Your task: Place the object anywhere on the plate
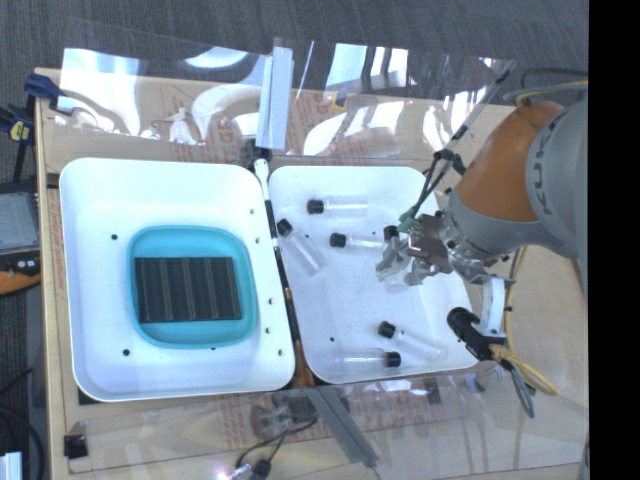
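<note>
Gripper (392,260): low over the right bin, toward its right side, reaching in from the right; whether it is open, closed or gripping anything cannot be told.
Tubes: clear, with black caps, scattered in the right bin (340,368).
Nearest tube (355,240): just left of the gripper, cap pointing left.
Other tubes: one (335,206) near the top, one (298,245) by the left wall, two near the bottom (408,337) and (368,361).
Plate (190,285): teal, with a dark ribbed centre, in the left bin (90,368), well apart from the gripper.
</note>
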Robot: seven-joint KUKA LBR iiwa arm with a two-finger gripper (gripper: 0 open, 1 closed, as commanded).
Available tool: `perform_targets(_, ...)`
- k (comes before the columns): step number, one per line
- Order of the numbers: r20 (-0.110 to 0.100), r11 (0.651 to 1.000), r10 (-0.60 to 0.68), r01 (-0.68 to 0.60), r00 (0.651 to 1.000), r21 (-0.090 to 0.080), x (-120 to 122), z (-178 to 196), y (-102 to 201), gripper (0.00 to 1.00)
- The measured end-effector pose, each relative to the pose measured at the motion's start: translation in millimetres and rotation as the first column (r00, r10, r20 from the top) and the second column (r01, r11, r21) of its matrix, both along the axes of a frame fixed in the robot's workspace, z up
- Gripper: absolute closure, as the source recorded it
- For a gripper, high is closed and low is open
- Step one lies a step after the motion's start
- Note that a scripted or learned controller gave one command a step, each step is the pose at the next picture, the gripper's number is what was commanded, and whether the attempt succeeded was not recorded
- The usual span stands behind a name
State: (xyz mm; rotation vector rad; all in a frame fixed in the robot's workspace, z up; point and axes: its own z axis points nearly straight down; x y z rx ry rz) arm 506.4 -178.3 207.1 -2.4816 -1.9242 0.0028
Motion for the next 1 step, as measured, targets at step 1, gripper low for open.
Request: perform_targets(1,0.000,1.000,0.000,0.000,1.000,0.000,0.0,0.0,-0.1,0.00)
